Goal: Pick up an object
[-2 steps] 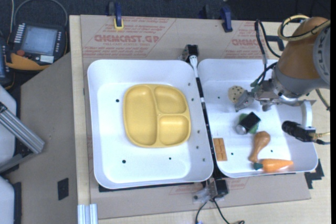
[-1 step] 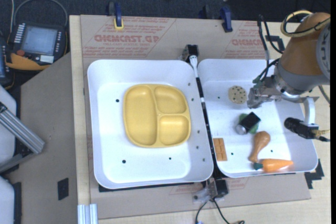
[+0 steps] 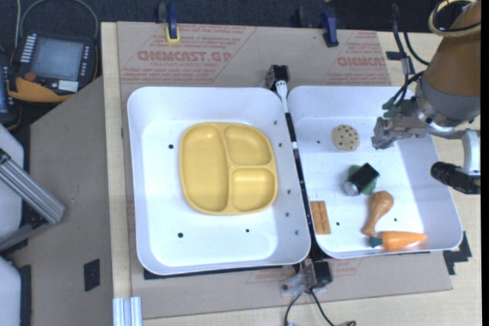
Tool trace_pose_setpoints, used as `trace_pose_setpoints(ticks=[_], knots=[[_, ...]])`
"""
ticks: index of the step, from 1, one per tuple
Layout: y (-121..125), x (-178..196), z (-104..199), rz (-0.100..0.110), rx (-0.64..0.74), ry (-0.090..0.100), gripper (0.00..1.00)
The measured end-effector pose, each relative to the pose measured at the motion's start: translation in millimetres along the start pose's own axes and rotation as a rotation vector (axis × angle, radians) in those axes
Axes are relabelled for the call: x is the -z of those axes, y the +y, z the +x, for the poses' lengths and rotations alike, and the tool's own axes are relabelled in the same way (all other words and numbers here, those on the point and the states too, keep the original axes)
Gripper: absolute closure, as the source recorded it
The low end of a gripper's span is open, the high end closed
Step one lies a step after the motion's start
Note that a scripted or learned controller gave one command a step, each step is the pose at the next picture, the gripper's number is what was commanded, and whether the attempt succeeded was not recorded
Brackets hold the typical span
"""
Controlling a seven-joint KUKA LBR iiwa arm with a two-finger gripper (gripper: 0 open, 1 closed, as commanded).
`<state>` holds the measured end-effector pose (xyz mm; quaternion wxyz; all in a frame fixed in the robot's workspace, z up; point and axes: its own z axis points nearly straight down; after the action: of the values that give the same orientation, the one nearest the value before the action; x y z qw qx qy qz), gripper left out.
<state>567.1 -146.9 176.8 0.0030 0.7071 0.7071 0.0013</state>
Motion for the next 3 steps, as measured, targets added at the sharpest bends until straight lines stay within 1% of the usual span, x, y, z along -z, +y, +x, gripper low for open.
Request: trace_pose_setpoints(ticks=[1, 2, 3], knots=[[-0.1, 46.0, 6.8, 0.000, 0.002, 0.000, 1.00], [1.9, 100.1, 6.3, -0.003, 0.001, -0.001, 1.00], [25.7, 89.9, 58.8, 0.003, 0.005, 0.002, 1.00]])
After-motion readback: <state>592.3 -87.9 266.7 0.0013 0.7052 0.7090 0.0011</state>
